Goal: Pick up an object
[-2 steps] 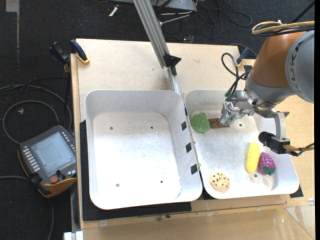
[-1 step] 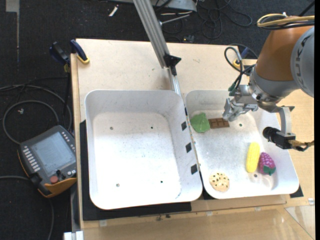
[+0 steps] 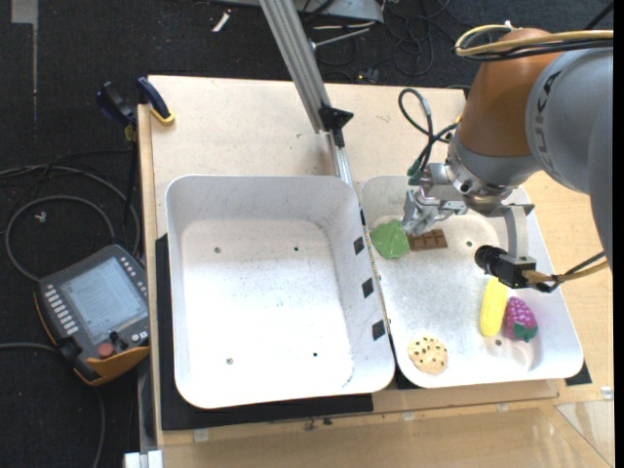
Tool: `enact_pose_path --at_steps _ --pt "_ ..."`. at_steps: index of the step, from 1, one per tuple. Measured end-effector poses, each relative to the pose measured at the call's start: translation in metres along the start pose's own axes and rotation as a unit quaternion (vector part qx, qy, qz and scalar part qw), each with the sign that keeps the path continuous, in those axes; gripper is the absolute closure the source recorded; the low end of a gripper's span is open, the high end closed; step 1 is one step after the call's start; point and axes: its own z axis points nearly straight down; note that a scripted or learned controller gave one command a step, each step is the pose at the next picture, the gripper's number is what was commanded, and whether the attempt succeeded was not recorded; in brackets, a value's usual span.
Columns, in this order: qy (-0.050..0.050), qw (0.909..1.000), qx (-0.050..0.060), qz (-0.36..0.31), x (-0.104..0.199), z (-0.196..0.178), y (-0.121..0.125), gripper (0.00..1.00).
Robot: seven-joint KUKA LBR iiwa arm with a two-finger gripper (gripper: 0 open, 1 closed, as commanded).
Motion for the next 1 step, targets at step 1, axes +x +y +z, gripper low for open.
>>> enact_pose_path --at_steps 1 --pt "0.0 1.0 -0.001 0.0 0.0522 -0.0139 0.0152 1.0"
